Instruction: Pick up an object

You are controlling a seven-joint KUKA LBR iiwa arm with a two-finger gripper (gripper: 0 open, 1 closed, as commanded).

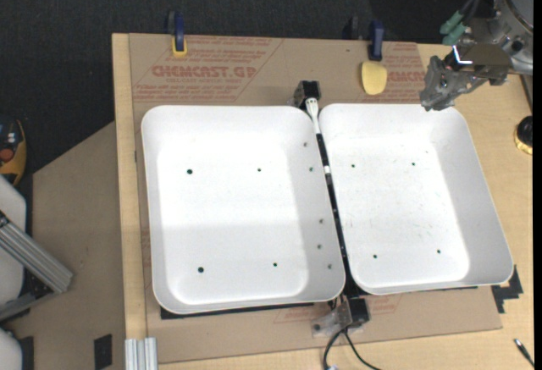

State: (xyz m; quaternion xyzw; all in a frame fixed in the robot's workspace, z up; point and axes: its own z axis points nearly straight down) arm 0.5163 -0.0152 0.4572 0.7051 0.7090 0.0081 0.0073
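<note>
My gripper (438, 96) hangs at the far right corner of the right bin (474, 190), just above its back rim. A small pale yellow object (373, 77) lies on the brown board behind that bin, a short way left of the gripper and apart from it. I see nothing held in the gripper. The left bin (161, 190) stands beside the right one, their rims touching along the middle.
Two blue clamps (177, 28) (375, 38) grip the board's back edge. A black bracket (306, 92) sits between the bins at the back, another (351, 312) with cables at the front. A metal rail (34, 258) lies at far left.
</note>
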